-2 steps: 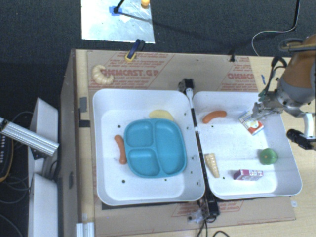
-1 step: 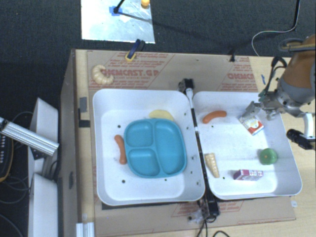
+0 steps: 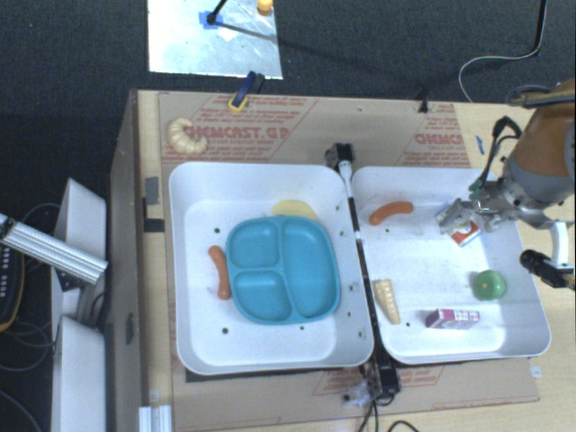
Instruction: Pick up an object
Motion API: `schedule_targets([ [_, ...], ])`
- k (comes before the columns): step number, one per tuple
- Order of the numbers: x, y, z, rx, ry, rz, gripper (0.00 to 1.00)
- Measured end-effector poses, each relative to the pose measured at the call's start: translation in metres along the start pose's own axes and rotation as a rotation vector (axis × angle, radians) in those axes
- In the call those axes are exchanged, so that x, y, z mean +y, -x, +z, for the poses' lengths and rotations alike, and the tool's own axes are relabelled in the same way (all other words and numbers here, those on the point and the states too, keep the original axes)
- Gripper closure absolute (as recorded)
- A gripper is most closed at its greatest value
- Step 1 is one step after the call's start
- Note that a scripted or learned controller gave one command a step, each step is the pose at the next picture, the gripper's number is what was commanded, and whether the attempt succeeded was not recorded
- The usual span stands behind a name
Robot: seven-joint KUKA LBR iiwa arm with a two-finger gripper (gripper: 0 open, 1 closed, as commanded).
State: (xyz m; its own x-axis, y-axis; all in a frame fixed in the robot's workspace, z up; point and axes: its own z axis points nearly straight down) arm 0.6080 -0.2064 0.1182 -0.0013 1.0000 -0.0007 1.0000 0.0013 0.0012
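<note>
My gripper (image 3: 459,216) hangs low over the back right of the right bin (image 3: 531,331), directly above a small red and white object (image 3: 466,234) that peeks out beneath it. An orange sausage (image 3: 391,211) lies to its left. Toward the front of this bin sit a green ball (image 3: 490,284), a small purple and white carton (image 3: 452,318) and a pale corn cone (image 3: 388,301). In the left bin (image 3: 202,349) a blue divided plate (image 3: 282,269) lies flat, with another orange sausage (image 3: 220,272) to its left and a pale yellow object (image 3: 295,209) half hidden behind it.
The divider (image 3: 355,232) between the bins runs just left of the sausage. The grey arm with its orange band (image 3: 544,151) enters from the right over the bin's right rim. A cream curled object (image 3: 186,134) and a blue and yellow tool (image 3: 245,91) lie on the cardboard behind the bins.
</note>
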Motion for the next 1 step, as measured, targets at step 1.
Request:
schedule_targets([
  [1,0.0512,-0.0366,-0.0135,0.001,0.003,-0.004,0.00],
])
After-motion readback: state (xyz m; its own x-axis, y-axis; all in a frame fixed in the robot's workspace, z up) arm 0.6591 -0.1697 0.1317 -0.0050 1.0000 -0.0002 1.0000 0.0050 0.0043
